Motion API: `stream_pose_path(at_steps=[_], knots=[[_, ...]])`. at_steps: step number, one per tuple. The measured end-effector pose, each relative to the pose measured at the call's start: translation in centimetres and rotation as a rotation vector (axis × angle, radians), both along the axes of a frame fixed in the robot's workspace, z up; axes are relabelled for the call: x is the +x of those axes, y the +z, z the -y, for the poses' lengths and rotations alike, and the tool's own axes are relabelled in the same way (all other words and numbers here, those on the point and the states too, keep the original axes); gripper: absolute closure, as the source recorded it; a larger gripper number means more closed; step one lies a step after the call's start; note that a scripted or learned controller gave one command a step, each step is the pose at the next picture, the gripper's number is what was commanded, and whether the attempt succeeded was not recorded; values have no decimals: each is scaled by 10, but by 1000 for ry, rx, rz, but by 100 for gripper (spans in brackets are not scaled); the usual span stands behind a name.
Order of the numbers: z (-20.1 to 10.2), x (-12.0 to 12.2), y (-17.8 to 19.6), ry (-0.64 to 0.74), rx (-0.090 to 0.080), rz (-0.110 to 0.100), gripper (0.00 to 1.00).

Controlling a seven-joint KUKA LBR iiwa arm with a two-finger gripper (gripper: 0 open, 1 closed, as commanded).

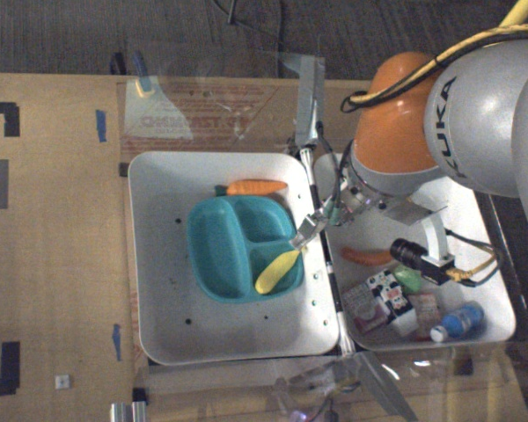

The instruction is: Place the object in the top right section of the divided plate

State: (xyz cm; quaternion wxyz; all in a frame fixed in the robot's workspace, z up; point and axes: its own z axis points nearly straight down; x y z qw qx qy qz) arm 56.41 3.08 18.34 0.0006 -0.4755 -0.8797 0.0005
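You saw a smooth yellow banana point(277, 272) pinched by the gripper point(299, 239), lying over the teal divided plate point(224, 253) at its right rim, open bin floor left of the plate.

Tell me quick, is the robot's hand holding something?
Gripper: over the plate's right edge, just above the banana; whether it is open, shut or holding the banana cannot be told.

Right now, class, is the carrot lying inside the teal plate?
No. The carrot lies on the left bin's floor just beyond the plate's far rim.
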Motion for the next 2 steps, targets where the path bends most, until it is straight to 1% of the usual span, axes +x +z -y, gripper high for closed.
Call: stream_pose_path(at_steps=[1, 2], knots=[[10, 39, 1, 180, -1, 6, 0], [18, -17, 62, 156, 0, 3, 0]])
